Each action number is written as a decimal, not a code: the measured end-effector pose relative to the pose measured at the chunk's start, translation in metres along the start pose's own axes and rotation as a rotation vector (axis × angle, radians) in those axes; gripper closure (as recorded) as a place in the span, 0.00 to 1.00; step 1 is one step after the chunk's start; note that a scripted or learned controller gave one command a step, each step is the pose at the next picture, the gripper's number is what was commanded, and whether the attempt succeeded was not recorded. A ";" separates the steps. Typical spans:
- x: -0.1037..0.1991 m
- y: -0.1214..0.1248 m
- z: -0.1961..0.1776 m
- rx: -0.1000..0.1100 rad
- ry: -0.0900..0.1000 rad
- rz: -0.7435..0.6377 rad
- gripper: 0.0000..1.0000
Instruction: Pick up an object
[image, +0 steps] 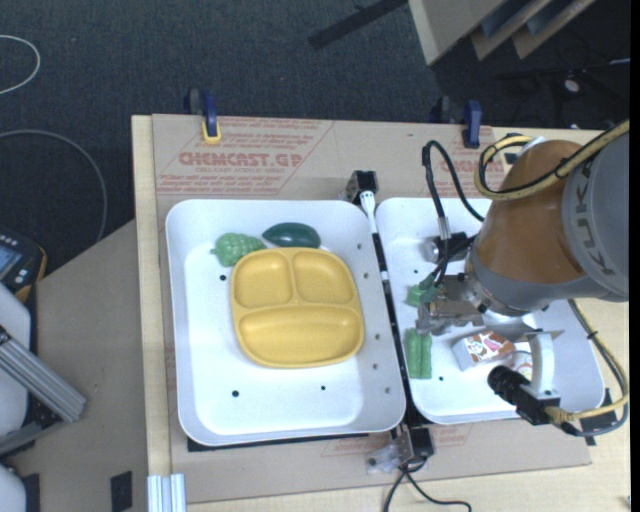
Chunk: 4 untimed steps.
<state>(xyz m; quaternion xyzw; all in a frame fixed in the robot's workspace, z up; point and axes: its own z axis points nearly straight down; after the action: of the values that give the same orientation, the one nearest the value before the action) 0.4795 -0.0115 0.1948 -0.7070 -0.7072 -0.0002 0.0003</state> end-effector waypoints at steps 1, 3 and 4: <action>0.000 0.001 -0.010 -0.002 0.000 0.000 1.00; 0.112 0.000 -0.055 -0.004 0.003 -0.013 1.00; 0.104 0.000 -0.057 -0.002 -0.001 -0.001 1.00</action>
<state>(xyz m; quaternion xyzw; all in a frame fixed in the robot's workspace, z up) 0.4795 0.0924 0.2522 -0.7065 -0.7077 -0.0008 -0.0009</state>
